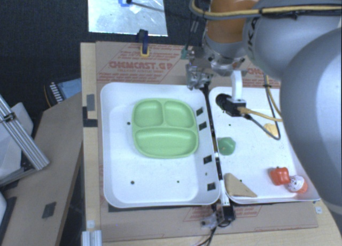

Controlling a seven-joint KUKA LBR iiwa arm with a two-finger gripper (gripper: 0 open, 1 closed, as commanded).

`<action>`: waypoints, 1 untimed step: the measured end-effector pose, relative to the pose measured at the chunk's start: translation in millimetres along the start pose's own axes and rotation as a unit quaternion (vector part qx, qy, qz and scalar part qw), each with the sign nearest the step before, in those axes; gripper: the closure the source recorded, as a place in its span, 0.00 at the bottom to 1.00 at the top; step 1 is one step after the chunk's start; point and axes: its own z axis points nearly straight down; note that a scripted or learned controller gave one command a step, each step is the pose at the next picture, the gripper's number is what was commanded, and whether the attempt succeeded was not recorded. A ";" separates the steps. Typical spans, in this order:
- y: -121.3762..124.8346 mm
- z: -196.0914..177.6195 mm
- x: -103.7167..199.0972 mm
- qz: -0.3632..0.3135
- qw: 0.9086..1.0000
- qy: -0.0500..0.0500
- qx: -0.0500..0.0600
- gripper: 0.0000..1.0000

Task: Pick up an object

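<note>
White bins (115,186), 2: 1 green tray (163,128), 4 small items; pincer (196,81) state unclear.

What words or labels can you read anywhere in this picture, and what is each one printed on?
"CHEMCAST" in red, then a few letters too blurred to read: on the brown board behind the left bin.
More red print on that board, right of the gripper: mostly hidden by the arm, unreadable.
Red print on the board's front edge below the bins: too small and blurred to read.
</note>
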 end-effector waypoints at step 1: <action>0.2 0.3 -3.8 0.003 1.000 -0.001 0.000 0.00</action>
